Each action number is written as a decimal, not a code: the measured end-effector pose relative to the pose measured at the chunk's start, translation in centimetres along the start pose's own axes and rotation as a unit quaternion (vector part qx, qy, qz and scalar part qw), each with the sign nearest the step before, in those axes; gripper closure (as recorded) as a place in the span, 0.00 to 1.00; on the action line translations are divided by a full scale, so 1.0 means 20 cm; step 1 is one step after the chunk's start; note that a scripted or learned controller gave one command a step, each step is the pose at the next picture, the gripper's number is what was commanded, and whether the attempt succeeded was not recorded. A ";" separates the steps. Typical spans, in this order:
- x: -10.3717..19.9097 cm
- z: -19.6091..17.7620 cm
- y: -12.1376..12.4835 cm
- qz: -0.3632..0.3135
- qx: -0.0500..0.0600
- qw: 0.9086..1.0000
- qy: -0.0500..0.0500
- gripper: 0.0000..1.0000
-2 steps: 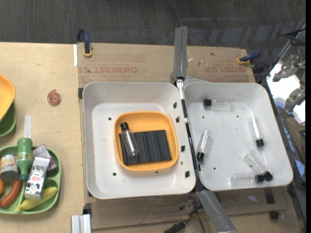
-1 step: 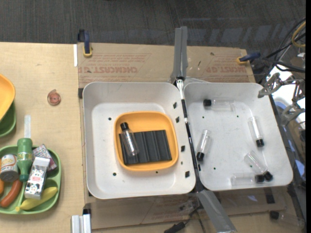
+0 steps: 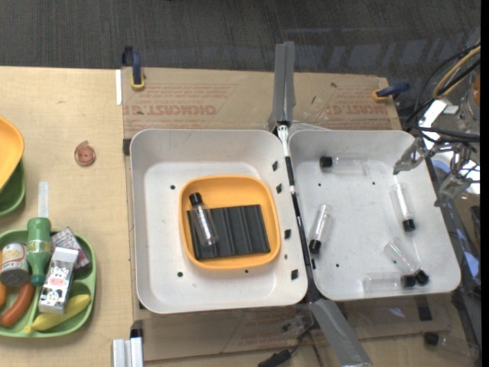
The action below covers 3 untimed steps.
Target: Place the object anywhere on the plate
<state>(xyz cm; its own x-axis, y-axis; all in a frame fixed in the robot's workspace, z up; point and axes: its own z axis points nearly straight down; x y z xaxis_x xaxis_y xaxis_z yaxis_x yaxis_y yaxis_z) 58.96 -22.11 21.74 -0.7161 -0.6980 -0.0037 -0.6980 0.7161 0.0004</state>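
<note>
An orange plate [image 3: 231, 187] lies in the left white bin [image 3: 153, 228]. On it rest a black ribbed block [image 3: 238, 229] and a clear vial [image 3: 202, 222] with a black cap, which lies along the block's left side. Several more clear vials with black caps are scattered in the right bin [image 3: 359, 197], among them one [image 3: 318, 226] near its left wall and one [image 3: 402, 205] near its right wall. My gripper [image 3: 409, 157] hangs at the right bin's upper right corner, over the rim. It is apart from all the vials, and nothing shows in it.
Cables and the arm's base crowd the right edge [image 3: 451, 128]. On the wooden bench to the left stand a green tray of toy food [image 3: 46, 281] and an orange bowl [image 3: 8, 155]. Clamps [image 3: 134, 69] hold the cardboard behind the bins.
</note>
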 end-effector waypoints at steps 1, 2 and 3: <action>-0.25 -0.66 -0.25 -0.081 0.001 0.997 -0.001 0.00; -0.21 -0.52 -0.09 -0.290 -0.001 0.957 -0.001 0.00; -0.24 -0.13 -0.23 -0.357 0.000 0.934 -0.001 0.00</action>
<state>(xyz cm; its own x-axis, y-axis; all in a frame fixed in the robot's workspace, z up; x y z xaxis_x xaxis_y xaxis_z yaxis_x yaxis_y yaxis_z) 65.60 -22.14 24.33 -0.0684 -0.9976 -0.0052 -0.9977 0.0684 -0.0024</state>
